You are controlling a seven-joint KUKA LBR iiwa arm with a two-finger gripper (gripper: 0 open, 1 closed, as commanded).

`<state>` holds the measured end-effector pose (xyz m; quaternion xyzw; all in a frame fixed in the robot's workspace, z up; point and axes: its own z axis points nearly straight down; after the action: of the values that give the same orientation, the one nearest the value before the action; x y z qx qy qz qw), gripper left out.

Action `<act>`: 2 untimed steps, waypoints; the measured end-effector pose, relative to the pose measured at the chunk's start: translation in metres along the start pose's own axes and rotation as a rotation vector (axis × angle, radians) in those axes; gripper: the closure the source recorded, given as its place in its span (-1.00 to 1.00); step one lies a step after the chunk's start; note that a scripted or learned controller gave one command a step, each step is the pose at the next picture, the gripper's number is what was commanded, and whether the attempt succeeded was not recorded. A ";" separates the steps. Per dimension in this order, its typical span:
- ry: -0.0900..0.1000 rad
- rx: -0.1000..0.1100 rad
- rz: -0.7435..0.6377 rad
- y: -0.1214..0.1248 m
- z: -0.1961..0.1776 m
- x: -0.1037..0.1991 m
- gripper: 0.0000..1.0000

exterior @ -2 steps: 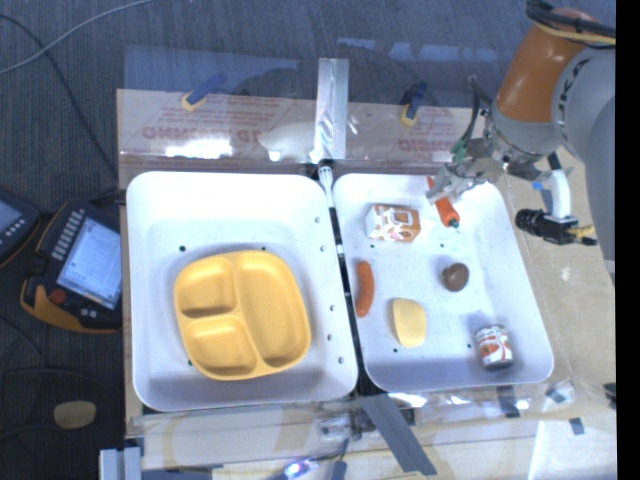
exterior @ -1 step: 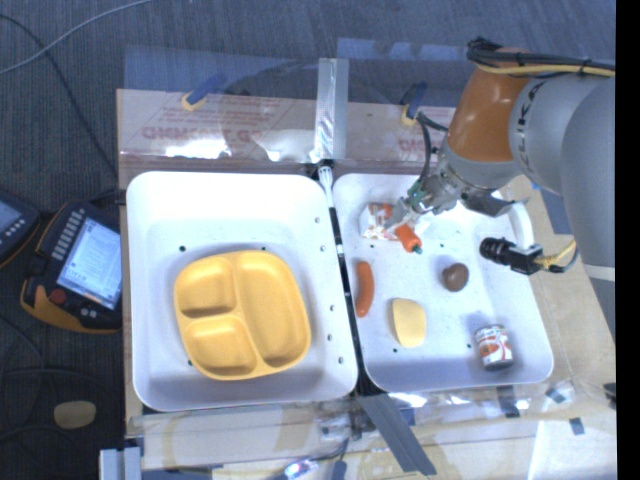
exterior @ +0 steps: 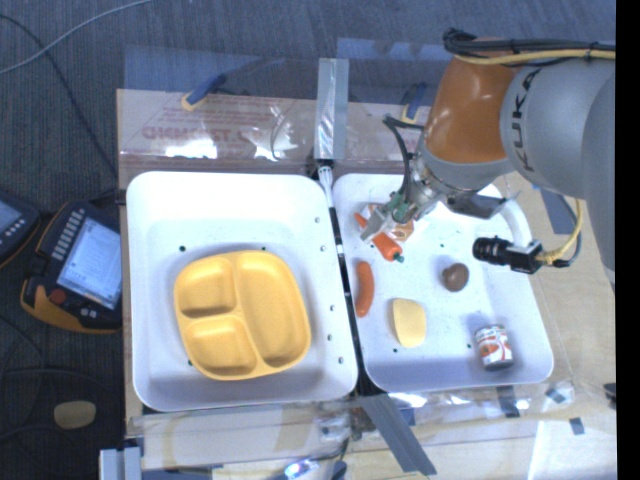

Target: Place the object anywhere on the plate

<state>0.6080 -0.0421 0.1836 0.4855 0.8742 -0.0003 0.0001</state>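
Carrot-like toy [exterior: 391,240], orange with green at its lower tip, lies in the upper left part of the right bin [exterior: 520,363], directly under the gripper [exterior: 385,220], which is down on it; whether the gripper is wide, narrow or holding the toy I cannot tell, since the wrist hides that part. The yellow plate [exterior: 240,313], with three compartments, sits in the left bin [exterior: 150,268], well apart across the divider. The risk as I judge it: a grip on the tapered end could slip as the toy lifts, or the toy could clip the bin walls in crossing. An orange sausage [exterior: 364,288] lies near and could be nudged. A yellow wedge [exterior: 407,322], a brown ball [exterior: 455,276] and a small can [exterior: 492,346] lie further off.
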 end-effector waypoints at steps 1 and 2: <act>-0.001 -0.001 -0.153 0.030 -0.026 0.073 1.00; 0.002 0.000 -0.385 0.034 0.000 0.147 1.00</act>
<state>0.5592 0.1003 0.1832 0.3095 0.9509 0.0002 -0.0006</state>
